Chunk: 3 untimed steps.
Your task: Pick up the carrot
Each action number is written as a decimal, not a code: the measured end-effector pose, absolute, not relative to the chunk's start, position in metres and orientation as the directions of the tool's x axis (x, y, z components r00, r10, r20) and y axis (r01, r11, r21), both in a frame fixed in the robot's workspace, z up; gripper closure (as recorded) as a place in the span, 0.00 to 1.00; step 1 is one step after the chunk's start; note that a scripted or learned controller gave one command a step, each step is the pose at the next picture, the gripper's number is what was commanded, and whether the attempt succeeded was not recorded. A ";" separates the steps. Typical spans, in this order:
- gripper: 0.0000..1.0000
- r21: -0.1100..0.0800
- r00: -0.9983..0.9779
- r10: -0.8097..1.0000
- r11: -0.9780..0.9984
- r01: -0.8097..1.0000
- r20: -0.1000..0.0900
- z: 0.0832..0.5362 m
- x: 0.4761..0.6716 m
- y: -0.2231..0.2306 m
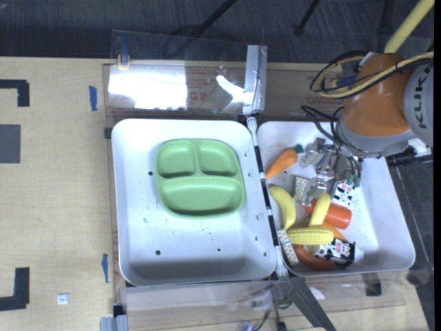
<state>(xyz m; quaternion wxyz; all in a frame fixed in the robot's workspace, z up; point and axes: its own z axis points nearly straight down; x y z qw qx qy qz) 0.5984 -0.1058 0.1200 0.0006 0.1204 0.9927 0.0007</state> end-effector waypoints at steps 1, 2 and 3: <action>0.00 0.002 -0.984 0.177 0.984 0.177 -0.004 0.184 0.633 -0.072; 0.00 0.002 -0.961 0.277 0.961 0.277 -0.001 0.098 0.640 -0.102; 0.00 0.000 -0.598 0.802 0.598 0.802 0.003 0.086 0.655 -0.101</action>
